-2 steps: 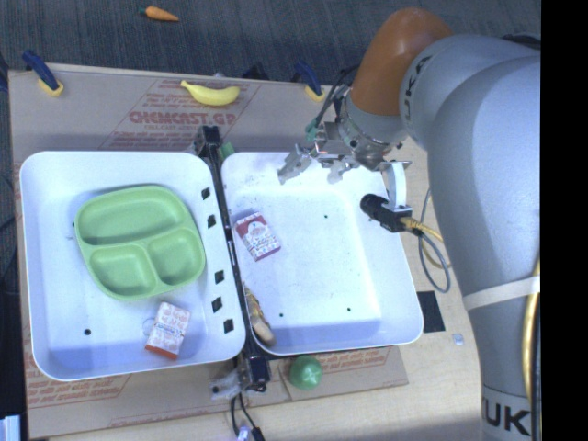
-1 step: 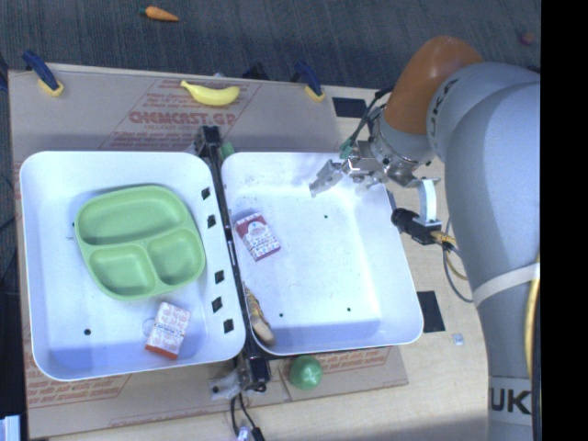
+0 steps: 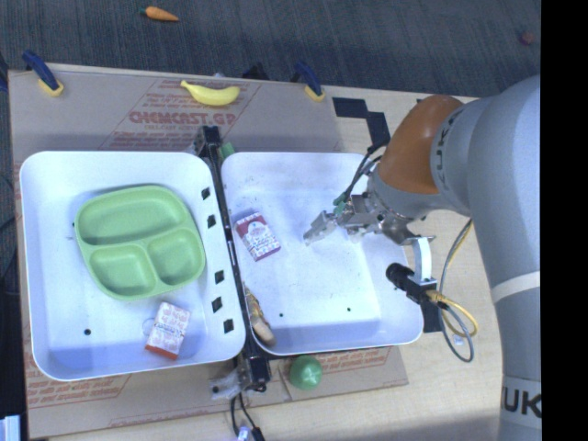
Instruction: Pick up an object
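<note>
Camera view, from my remote seat: in the left bin (image 3: 41, 246) I see a green divided plate (image 3: 140, 240) and a small red-and-white packet (image 3: 167, 329). In the right bin (image 3: 322, 324) a red card box (image 3: 258, 235) lies near the divider. To its right the end effector (image 3: 317, 231) hangs above the bin floor, holding nothing; I cannot tell how far it is open.

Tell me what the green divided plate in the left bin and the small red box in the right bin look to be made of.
The green divided plate looks like moulded plastic with a matte finish: one even colour, rounded compartment walls, soft sheen. The small red box looks like printed cardboard: flat faces, crisp edges, red and white print. Its label is too small to read.
</note>
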Robot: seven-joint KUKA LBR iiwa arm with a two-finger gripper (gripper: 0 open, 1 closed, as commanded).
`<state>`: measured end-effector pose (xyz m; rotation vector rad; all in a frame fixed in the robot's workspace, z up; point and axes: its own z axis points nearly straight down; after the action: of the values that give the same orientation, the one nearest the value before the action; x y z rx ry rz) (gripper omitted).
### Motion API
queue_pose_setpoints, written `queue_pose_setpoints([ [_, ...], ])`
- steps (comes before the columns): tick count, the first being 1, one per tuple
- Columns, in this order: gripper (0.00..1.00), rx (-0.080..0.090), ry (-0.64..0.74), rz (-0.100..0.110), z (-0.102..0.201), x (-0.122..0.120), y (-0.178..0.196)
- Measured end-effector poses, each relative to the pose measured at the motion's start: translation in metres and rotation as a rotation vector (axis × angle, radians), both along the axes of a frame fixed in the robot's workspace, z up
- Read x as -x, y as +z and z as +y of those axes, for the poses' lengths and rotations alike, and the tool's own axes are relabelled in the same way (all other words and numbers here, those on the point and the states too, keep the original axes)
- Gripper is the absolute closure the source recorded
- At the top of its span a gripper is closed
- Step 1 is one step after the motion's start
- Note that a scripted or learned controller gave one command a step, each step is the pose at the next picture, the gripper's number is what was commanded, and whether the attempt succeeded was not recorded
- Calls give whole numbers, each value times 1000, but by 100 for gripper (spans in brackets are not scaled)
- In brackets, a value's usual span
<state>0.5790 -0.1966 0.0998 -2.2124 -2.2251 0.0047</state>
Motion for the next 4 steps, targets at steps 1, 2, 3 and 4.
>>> queue_pose_setpoints([
  [1, 0, 1, -2, -5, -15, -34, 51],
  [2, 0, 0, -1, -5, -14, -78, 74],
  [3, 0, 0, 2, -1, -13, -77, 7],
  [4, 0, 1, 0, -1, -14, 1, 8],
])
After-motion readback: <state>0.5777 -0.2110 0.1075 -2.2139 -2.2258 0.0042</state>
